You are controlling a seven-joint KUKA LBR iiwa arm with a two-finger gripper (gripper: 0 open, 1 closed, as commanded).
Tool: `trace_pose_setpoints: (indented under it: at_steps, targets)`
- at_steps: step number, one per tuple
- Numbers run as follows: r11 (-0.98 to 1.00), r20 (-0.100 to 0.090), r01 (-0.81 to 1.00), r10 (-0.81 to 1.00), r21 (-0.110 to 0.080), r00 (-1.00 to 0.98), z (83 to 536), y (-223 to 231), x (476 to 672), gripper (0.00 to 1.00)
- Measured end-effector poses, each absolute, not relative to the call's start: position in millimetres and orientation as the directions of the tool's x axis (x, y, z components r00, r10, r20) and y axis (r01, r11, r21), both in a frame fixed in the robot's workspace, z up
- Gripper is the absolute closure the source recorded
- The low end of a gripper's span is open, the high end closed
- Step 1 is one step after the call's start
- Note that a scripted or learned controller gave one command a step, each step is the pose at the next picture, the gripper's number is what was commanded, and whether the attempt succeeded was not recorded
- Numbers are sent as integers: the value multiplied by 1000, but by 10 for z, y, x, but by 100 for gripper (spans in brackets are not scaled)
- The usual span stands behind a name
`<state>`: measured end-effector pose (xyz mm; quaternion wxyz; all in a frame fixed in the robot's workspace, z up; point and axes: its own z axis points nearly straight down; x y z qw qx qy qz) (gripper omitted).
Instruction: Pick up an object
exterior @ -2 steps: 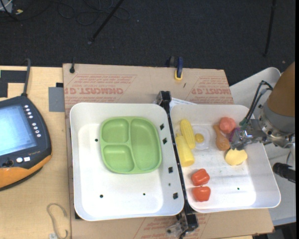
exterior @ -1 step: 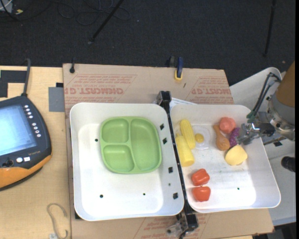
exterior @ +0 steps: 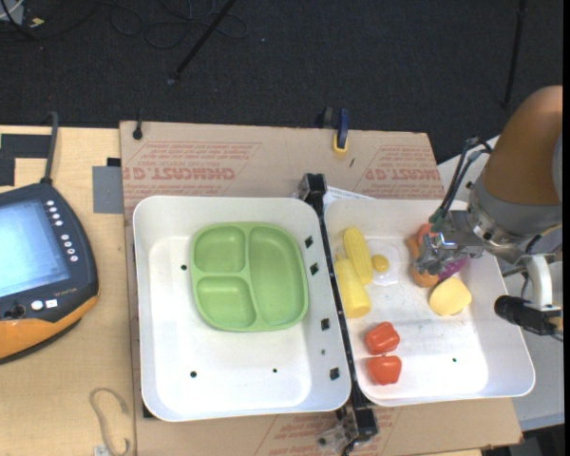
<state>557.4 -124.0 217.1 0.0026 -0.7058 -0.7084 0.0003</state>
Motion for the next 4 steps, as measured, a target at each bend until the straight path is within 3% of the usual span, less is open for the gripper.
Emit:
trace_pose_setpoints:
  at_steps: [3,4]
  targets:
    - [4,3,1000,1000,-3,-4,2040,328,6047,100]
    - [4,2,1000,1000,-1,-4,2318,829,6085,100]
